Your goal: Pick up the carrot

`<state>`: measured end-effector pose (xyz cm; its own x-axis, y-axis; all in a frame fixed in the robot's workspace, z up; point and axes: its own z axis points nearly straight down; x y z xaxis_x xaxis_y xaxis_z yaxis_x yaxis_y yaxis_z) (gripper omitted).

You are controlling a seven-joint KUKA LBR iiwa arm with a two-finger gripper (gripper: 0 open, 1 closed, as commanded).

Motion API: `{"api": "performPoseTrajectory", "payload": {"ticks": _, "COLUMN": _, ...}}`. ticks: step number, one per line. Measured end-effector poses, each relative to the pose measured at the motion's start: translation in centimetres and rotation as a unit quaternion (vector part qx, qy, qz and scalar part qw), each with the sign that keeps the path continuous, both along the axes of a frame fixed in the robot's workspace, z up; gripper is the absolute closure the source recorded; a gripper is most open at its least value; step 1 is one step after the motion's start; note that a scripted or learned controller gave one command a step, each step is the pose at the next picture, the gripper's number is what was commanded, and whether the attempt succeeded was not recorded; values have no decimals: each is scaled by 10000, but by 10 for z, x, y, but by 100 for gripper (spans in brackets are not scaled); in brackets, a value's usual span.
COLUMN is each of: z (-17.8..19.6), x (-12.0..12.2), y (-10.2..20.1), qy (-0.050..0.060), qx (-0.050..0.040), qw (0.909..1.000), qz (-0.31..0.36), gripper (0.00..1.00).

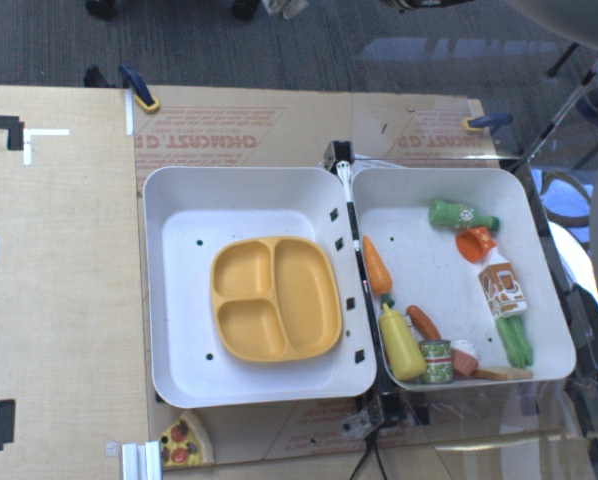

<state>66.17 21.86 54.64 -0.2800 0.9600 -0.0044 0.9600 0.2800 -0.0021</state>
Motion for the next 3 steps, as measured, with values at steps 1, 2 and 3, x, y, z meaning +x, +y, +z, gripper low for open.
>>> {"api": "performPoseTrajectory", "payload": {"ticks": 1, "z": 0, "x": 0, "y": 0, "qy": 1, "qx": 0, "qw": 10000, "qz": -1, "gripper": 0}}
{"api": "performPoseTrajectory", "payload": {"ticks": 2, "z": 8, "x": 1, "y": 0, "qy": -5, "qx": -11, "qw": 10000, "qz": 5, "gripper": 100}}
{"api": "performPoseTrajectory", "payload": {"ticks": 3, "z": 8, "x": 1, "y": 0, "qy": -4, "qx": -11, "qw": 10000, "qz": 4, "gripper": 0}}
